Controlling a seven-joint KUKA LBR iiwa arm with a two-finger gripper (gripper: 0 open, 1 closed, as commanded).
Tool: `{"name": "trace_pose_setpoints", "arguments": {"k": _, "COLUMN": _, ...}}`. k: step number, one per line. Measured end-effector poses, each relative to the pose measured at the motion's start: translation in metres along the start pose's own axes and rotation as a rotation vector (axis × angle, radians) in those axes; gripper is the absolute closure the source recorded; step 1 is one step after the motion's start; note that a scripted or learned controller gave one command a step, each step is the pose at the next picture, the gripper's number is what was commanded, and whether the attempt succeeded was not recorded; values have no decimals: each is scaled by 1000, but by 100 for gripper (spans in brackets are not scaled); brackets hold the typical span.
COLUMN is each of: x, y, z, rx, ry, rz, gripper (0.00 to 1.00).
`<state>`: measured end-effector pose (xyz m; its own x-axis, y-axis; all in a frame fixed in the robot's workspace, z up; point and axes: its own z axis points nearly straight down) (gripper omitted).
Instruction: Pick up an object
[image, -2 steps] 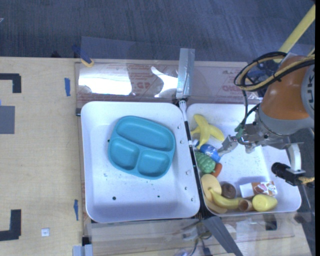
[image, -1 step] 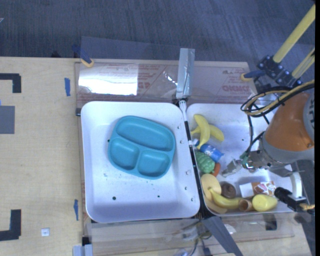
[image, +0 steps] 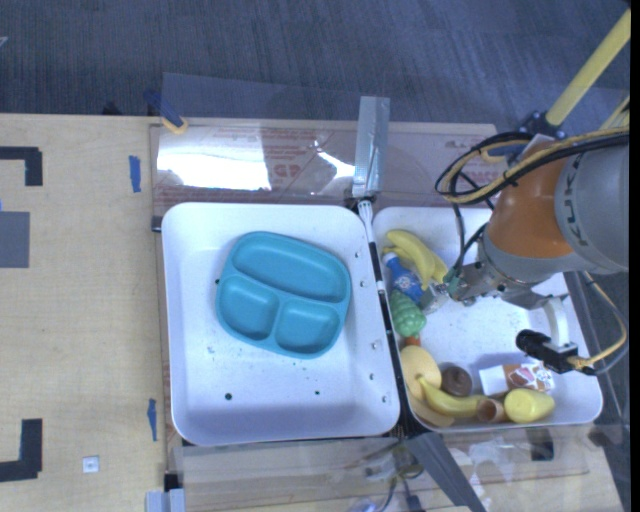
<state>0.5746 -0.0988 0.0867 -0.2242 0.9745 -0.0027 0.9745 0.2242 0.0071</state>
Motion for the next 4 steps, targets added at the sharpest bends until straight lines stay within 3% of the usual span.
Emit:
{"name": "trace_pose_setpoints", "arguments": {"k": 1, "x": -22, "y": 36, "z": 4, "rx": 57, "ry": 14, "rz": 24, "gripper": 0}}
{"name": "trace_pose_setpoints", "arguments": {"k": 2, "x": -24, "y": 39, "z": -5, "rx": 39, "ry": 3, "rz": 30, "gripper": 100}}
{"name": "trace_pose_setpoints", "arguments": {"k": 3, "x": -59, "y": 57, "z": -112, "rx": 4, "ry": 0, "rz": 36, "gripper": 100}}
{"name": "trace_pose_setpoints", "arguments": {"k": 4, "x": 39, "y": 80, "z": -95, "rx": 17, "ry": 2, "rz": 172, "gripper": 100}}
